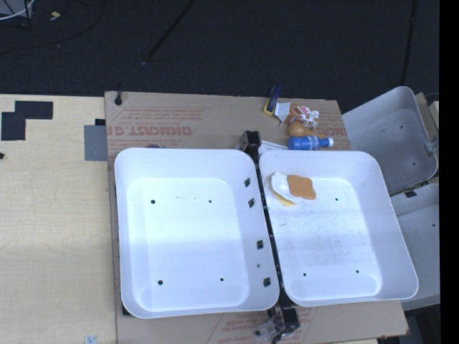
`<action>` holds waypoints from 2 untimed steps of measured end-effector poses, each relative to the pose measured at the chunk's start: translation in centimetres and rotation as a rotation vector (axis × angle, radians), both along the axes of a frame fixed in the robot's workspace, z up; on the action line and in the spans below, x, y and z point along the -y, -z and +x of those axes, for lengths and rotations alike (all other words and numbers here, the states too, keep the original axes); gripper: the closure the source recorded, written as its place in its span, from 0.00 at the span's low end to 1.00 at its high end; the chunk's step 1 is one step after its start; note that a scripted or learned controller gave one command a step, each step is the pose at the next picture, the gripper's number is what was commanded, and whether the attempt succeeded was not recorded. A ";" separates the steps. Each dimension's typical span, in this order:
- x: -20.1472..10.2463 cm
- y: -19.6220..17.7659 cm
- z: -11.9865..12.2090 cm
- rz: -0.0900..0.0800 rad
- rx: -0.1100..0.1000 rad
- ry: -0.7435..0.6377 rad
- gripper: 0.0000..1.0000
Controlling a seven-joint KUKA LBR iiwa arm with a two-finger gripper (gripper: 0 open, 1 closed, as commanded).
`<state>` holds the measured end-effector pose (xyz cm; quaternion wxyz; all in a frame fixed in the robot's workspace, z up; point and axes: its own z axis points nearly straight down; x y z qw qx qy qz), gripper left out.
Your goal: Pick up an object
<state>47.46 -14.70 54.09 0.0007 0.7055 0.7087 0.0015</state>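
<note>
Inside the right bin (337,249), close to its far left corner, an orange flat piece (302,187) is seen lying on a pale white and yellow item (280,190), which shows past its left edge. Both are set apart from the rest of the right bin's floor, where only small dark holes and faint scuffs are seen.

Just behind the right bin's far wall, a blue bottle (310,142) is laid on its side on the cardboard sheet (186,124). Slightly further behind the right bin a brownish rounded object (299,128) is seen, then a red and white packet (305,113), and furthest back a small blue and yellow thing (272,100).

Against the right bin's left wall the left bin (186,235) is placed, with black clips (251,143) seen along the seam. To the right of the right bin a grey metal plate (396,131) is seen.

What the gripper holds, and how wide it is set, cannot be told.
</note>
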 end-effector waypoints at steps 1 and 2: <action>-8.3 0.3 0.2 0.001 -0.006 -0.004 0.00; -14.5 0.3 0.2 0.000 -0.007 -0.002 0.00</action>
